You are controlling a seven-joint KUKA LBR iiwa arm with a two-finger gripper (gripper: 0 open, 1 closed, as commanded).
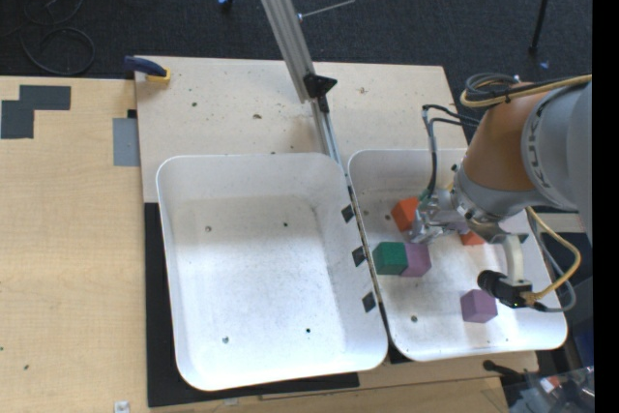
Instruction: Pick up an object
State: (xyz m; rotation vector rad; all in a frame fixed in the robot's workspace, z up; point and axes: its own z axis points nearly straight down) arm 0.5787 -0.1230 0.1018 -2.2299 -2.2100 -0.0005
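The hand (426, 225) hangs low in the right bin (542, 339); its grip state cannot be told. An orange block (404, 211) touches it at nine o'clock, a green block (390, 257) lies near seven.

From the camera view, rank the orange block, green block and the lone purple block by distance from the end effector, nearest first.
End effector is over the right bin.
1. Orange block: just to its left in the view.
2. Green block: below-left, by the divider, beside another purple block.
3. Lone purple block: toward the bin's near right corner.
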